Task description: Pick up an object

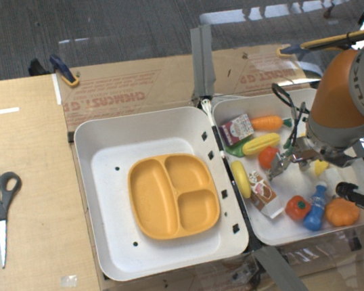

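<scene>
Nearest the lower edge of the right bin (pixel 268 234), a blue bottle (pixel 314 211) is seen lying between a small red tomato-like piece (pixel 296 207) and an orange rounded fruit (pixel 342 212). Just beyond them a flat printed carton (pixel 264 194) is set at a slant, with a yellow banana-shaped piece (pixel 241 178) beside it against the bin's left wall. The tool (pixel 282 162) is lowered into the middle of this bin, its metal tip close beside a round red piece (pixel 268 157) and just above the carton; whether it is spread or pressed together cannot be told, and nothing is seen to be pinched. A small yellow piece (pixel 320 167) is partly hidden under the wrist. Farther back, a yellow corn cob (pixel 261 142), a green piece (pixel 234 152), a dark red packet (pixel 239 127) and an orange carrot (pixel 266 122) are gathered near the far wall.

In the left bin (pixel 103 209) a yellow-orange divided plate (pixel 173 195) of smooth plastic is laid, with three compartments. Both bins are shallow, white and round-cornered, and are carried on a pale wooden table (pixel 26 200) with brown cardboard (pixel 128 88) beneath their far side. Scissors (pixel 1 204) with black handles are laid on the table at the left. Dark grey carpet (pixel 113 15) is seen beyond
</scene>
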Available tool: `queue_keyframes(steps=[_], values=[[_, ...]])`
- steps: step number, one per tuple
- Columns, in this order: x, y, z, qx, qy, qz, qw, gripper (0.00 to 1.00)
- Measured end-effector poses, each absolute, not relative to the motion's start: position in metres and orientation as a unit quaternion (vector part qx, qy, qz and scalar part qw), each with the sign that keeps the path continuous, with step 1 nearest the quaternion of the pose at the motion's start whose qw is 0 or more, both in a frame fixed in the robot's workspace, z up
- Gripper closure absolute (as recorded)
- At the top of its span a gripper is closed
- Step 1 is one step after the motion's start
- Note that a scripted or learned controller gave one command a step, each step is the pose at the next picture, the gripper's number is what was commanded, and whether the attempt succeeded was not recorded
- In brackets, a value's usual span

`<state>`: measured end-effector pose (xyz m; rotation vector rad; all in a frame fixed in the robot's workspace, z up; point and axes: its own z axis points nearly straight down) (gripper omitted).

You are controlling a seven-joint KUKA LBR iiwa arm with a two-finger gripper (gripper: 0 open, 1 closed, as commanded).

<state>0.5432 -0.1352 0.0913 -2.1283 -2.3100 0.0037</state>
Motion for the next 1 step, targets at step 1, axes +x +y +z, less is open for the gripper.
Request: queue_keyframes(steps=[1], values=[[0.5888,-0.1033,0.0912,-0.776,-0.63,0.0014,0.0,0.0]])
